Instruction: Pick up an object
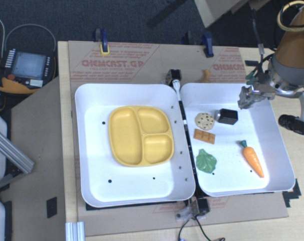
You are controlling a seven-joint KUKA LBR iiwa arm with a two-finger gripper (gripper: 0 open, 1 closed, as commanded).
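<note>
The grey two-finger gripper [245, 98] hovers above the right shallow white bin [277, 134]. Its grip state: cannot tell. A small black block [227, 116] lies nearby.

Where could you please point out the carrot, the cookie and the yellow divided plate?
carrot [253, 159]: camera view, middle of its orange body.
cookie [204, 120]: camera view, centre of its top face.
yellow divided plate [123, 134]: camera view, floor of its large left compartment.

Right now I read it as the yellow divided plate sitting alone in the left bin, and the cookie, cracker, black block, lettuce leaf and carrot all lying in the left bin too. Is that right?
Not quite. The camera view shows the yellow divided plate alone in the left bin, but the cookie, cracker, black block, lettuce leaf and carrot lie in the right bin.
</note>
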